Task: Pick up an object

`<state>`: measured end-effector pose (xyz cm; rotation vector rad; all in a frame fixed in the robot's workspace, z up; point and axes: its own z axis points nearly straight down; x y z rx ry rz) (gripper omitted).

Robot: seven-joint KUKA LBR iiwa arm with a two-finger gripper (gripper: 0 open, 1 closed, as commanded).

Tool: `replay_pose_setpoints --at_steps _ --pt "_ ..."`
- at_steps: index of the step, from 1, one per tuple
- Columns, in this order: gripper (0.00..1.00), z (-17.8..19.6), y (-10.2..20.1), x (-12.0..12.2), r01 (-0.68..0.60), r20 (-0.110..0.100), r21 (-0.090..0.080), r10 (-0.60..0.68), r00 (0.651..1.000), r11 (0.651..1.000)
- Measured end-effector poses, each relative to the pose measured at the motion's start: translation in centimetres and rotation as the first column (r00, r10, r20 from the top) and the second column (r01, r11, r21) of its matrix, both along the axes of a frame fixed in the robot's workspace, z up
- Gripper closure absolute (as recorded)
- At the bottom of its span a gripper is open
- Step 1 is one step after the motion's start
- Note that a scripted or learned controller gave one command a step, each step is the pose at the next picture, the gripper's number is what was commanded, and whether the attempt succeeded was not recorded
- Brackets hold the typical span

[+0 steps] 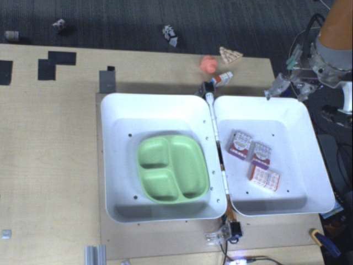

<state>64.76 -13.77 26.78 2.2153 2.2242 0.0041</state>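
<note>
arm: reaching in from the upper right of the frame, its orange band at the right edge, the gripper [298, 81] hanging over the far right corner of the right bin [292, 203].
grip state: too blurred and small to judge; i cannot tell whether it is open or closed, and nothing is showing in its grasp.
things to pick: three small packets lying in the middle of the right bin: a maroon packet [240, 144], a second maroon packet [261, 154] touching it, and a pink packet [265, 179] just below them.
direction: the packets are lying down and to the left of the gripper, toward the lower middle of the frame, well apart from it.
long axis: the row of packets is running diagonally from upper left to lower right.
left bin: a green divided plate [172, 168] is sitting in the left bin [116, 148], farther from the gripper.
judgement: the nearest target is looking like the upper maroon packet.
</note>
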Motion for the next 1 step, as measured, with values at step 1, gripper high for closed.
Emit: replay_pose_setpoints --at_steps 1 --pt "0.00 -18.16 -1.68 1.17 0.001 0.003 -0.001 -0.001 1.000 1.000"
